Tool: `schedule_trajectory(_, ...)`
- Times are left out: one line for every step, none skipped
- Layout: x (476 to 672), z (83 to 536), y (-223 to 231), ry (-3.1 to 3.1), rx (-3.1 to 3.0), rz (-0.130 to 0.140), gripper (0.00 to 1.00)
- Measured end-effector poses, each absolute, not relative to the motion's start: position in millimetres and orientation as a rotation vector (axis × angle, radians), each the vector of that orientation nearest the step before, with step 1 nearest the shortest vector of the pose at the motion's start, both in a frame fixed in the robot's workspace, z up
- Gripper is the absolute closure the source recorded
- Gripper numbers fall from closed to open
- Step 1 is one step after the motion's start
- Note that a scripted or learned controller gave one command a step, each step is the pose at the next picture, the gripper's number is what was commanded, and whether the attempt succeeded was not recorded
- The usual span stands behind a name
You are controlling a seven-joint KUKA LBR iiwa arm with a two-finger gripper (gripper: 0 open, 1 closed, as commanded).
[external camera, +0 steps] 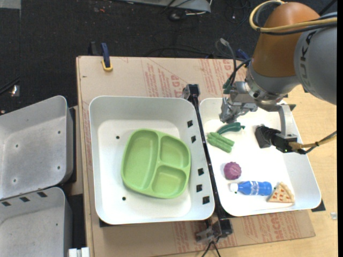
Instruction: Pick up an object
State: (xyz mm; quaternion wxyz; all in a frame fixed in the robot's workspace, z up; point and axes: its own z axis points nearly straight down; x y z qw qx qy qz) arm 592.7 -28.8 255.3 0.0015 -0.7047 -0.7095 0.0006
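My gripper (229,116) hangs over the far left part of the right bin (300,175), just above a dark green bean-like piece (231,127). A light green ridged piece (220,141) lies a little nearer, to its left. Toward the front of the same bin lie a purple ball-shaped toy (232,170), a blue bottle with a white cap (253,188) and a pizza slice toy (281,194). Nothing shows between the fingers.
The left bin (102,143) holds a light green divided plate (156,163). A black divider with clips runs between the bins. Two white lids (32,138) lie off to the left of the bench. A yellow clamp (106,63) sits at the board's far left corner.
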Motion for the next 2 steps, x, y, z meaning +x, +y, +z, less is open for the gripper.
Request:
schedule_trajectory(572.2,245,9,-2.225,-2.213,0.004,1.00)
schedule_trajectory(553.7,249,54,-2.227,-2.211,0.002,1.00)
